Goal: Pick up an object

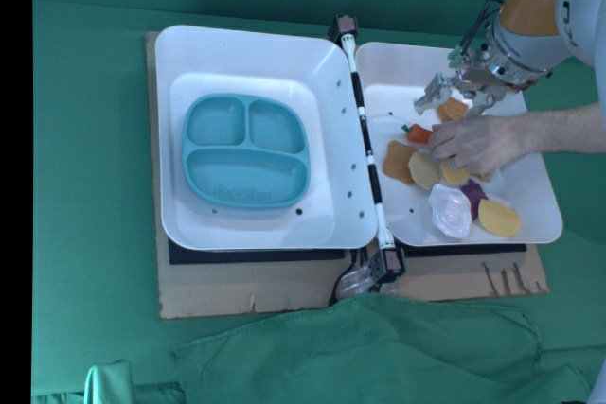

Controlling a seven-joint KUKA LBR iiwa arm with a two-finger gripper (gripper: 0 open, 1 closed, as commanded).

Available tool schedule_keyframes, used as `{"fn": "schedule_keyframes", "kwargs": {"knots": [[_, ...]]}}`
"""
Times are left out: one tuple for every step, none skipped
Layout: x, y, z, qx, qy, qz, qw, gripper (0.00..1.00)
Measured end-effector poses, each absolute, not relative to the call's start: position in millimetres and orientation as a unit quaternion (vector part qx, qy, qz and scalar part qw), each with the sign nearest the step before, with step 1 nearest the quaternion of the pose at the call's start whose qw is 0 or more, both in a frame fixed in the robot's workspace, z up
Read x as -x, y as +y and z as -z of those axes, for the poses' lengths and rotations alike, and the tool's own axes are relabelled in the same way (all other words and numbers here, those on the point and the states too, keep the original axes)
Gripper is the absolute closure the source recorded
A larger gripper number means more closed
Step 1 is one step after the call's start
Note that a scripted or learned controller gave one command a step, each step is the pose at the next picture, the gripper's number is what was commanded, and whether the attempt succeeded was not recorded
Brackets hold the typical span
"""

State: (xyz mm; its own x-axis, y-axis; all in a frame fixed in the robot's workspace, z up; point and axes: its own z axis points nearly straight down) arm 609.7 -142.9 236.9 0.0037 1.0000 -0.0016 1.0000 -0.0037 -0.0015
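The teal divided plate point(246, 151) sits in the left bin point(180, 47). In the right bin point(544, 203), a person's hand point(478, 145) covers the toy food pieces point(423, 170), seemingly rearranging them. Above, the gripper point(464, 95) hovers, fingers spread, holding nothing.

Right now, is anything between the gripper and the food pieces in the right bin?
Yes. A person's hand reaches in from the right and lies over the pile of food pieces in the right bin, just below the gripper, which hovers near the bin's far side.
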Motion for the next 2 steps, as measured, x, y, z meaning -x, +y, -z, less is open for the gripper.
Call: {"fn": "schedule_keyframes", "kwargs": {"knots": [[-611.7,-145.8,-192.5,-0.709,0.705,-0.0003,0.004,0.00],[-613.7,-147.2,-207.0,-0.710,0.705,-0.0030,0.009,1.00]]}}
